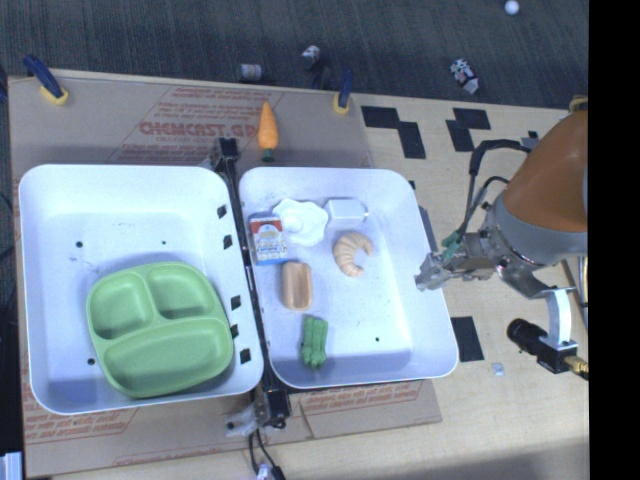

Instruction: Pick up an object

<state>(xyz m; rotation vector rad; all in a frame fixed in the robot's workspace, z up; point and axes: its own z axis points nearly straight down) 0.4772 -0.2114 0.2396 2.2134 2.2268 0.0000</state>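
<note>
In rt bin (400, 353): croissant (351, 253) btwn carton (267, 239) & jaws (432, 273).

Right bin (385, 353): items crowd the left and centre; right half bare floor
Left bin (60, 228): green tray (160, 326) fills the lower part; upper floor bare

The right bin (400, 358) held the candidates. A croissant (350, 253) lay curled near its middle, well apart from the bin's rim. Left of the croissant, a tan bread-like block (296, 285) lay lengthwise. A small red-and-white carton (267, 239) sat up-left of the croissant, touching a crumpled white item (303, 220). A green piece (314, 341) lay below-left of the croissant, near the bin's front wall
</note>
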